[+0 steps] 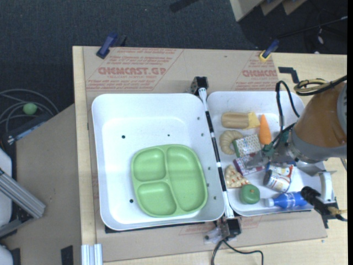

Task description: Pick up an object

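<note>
Reaching down into the right bin (pixel 234 99), the gripper (pixel 270 163) sits among packets (jaw state unclear, I cannot tell); next, grasp and lift.

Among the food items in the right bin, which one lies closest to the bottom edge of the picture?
The blue bottle, lying on its side along the right bin's lower wall. The green apple sits slightly higher; the carrot and bread roll lie far up.

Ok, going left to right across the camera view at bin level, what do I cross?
Green divided plastic plate in the left white bin → round green toy with a red spot → orange toy carrot → blue plastic bottle → grey arm with orange band.
</note>
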Action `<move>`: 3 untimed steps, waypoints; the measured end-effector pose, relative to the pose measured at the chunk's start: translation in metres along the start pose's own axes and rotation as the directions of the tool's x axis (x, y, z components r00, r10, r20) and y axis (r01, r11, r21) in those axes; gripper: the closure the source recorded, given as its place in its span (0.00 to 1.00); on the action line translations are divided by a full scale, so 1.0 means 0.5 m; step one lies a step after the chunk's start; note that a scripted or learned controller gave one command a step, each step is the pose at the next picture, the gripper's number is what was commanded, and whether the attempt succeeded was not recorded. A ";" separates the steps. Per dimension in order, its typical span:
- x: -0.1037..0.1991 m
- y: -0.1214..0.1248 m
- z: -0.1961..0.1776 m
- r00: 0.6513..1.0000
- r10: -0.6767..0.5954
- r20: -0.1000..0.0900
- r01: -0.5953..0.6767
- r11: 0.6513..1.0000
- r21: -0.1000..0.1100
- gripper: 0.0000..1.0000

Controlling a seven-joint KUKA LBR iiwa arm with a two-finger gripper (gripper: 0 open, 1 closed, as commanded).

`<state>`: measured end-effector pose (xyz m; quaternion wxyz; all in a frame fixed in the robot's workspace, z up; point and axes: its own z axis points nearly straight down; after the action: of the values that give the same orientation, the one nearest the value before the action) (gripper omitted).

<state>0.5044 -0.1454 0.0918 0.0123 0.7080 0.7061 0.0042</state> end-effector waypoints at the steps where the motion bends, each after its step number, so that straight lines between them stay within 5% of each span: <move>1: -0.041 0.169 0.009 1.000 -0.003 -0.008 0.003 1.000 0.011 0.00; 2: -0.042 0.170 -0.012 1.000 -0.003 -0.006 0.003 1.000 0.008 1.00; 3: 0.109 0.101 -0.186 1.000 -0.005 -0.012 0.005 1.000 0.021 1.00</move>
<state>0.5527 -0.0901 0.1853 0.0007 0.7064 0.7078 0.0010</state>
